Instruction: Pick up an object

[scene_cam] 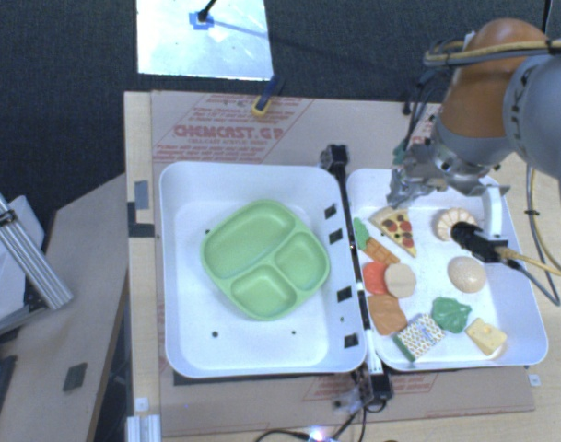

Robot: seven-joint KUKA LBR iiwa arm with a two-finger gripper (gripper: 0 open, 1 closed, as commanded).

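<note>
The right bin [518, 295] holds several toy foods. A pizza slice [396, 229] lies near its back left, with a carrot [378, 248] beside it. My gripper [403, 193] hangs just above the back edge of the pizza slice, reaching in from the right. I see nothing held in it. Further forward lie a red slice [375, 275], a cream round piece [401, 280] and an orange-brown piece [387, 313]. A pale egg [466, 273] and a ridged bread piece [449, 220] lie to the right of the gripper.
The left bin [190, 238] holds a green divided plate [264, 259]. Near the right bin's front lie a checkered block [419, 335], a green leafy piece [451, 314] and a yellow cheese wedge [485, 336]. A black divider with clips [347, 247] separates the bins.
</note>
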